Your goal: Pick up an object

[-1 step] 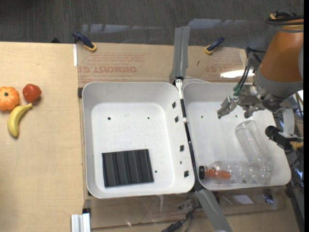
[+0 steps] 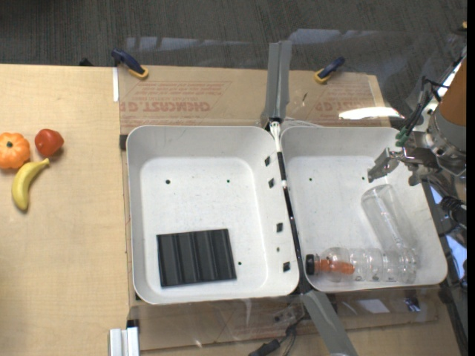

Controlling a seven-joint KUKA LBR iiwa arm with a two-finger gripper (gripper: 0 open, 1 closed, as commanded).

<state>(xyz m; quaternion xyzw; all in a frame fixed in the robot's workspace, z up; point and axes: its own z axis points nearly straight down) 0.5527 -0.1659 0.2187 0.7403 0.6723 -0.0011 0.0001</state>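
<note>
You are looking at the jaws hanging over the right bin (image 2: 297, 199), near its right wall and toward the far end. The picture is not showing you whether they are released or clenched, and nothing is showing between them. The arm (image 2: 450, 128) is reaching in just behind them from the right.

Nearest the jaws, just toward the near side of them, one clear plastic bottle (image 2: 383, 215) is lying on the bin floor, pointing slantwise away from them. Further on that same side, a second clear bottle (image 2: 371, 265) is lying along the bin's near wall, with an orange band and a dark cap at the end furthest from the jaws. You are counting two bottles here; clear plastic is blurring their edges, so the count is uncertain.

Left of the jaws, across the divider, the left bin (image 2: 193, 150) is holding one black ribbed slab (image 2: 197, 256) lying flat in its near corner.

Beyond the jaws, two blue clamps, the right clamp (image 2: 329, 68) and the left clamp (image 2: 130, 64), are gripping the cardboard sheet (image 2: 178, 99) under both bins.

Far to the left of the jaws, on the bench (image 2: 59, 273), three fruits are sitting close together: one orange fruit (image 2: 12, 151), one red fruit (image 2: 49, 142) and one banana (image 2: 25, 185).
</note>
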